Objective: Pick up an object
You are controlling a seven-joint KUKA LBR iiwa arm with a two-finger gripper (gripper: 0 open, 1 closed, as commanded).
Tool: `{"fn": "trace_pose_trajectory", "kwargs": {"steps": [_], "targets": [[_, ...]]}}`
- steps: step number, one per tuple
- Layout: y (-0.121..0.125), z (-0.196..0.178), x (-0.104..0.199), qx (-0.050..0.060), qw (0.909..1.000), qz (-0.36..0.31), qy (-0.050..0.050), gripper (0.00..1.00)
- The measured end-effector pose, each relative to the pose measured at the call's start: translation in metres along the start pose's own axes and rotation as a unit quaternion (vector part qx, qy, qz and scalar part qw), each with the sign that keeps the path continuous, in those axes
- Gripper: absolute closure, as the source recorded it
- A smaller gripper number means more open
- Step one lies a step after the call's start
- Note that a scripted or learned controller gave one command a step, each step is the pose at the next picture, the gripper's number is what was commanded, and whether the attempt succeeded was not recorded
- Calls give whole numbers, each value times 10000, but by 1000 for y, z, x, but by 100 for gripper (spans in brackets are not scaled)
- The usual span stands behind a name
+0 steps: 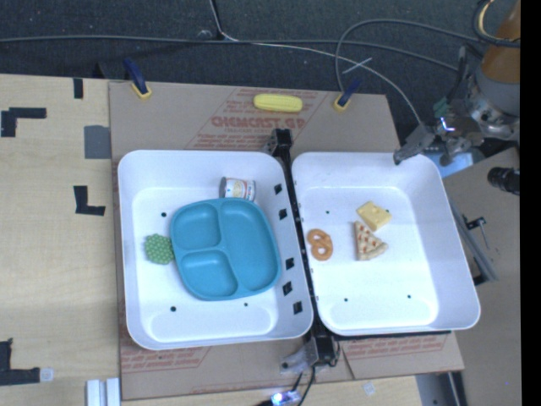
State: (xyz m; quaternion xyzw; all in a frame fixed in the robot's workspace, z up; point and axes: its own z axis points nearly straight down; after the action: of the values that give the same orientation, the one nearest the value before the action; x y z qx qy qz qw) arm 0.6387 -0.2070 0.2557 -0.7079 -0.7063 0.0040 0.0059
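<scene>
Looking down at the tabletop (51, 227), I see my pincer (439, 142) hanging above the far right corner of the right bin (406, 311). It holds nothing, and I cannot tell if it is wide or narrow, because it is small and blurry from up here.

Three small things lie in the bin below it and toward me: a yellow cheese wedge (373, 216), a pizza slice (368, 244) just past that, and a pretzel (319, 244) farther off to the side. They sit apart, so I think any one could be grabbed without bumping the others. The cheese is nearest the pincer, so it looks like the easy pick.

Farther away, the left bin (144, 311) holds a blue plate (224, 250), a small can (238, 189) and a green ball (158, 248).
</scene>
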Motion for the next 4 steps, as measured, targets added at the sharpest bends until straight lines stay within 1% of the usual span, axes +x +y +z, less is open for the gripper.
{"fn": "trace_pose_trajectory", "kwargs": {"steps": [1,2,3,4], "targets": [[2,-9,1,-67,10000,-18,-16,0],[4,41,10,-47,10000,-19,-15,0],[2,105,7,-37,10000,-18,-15,0],[6,168,5,-47,10000,-26,-18,0]]}}
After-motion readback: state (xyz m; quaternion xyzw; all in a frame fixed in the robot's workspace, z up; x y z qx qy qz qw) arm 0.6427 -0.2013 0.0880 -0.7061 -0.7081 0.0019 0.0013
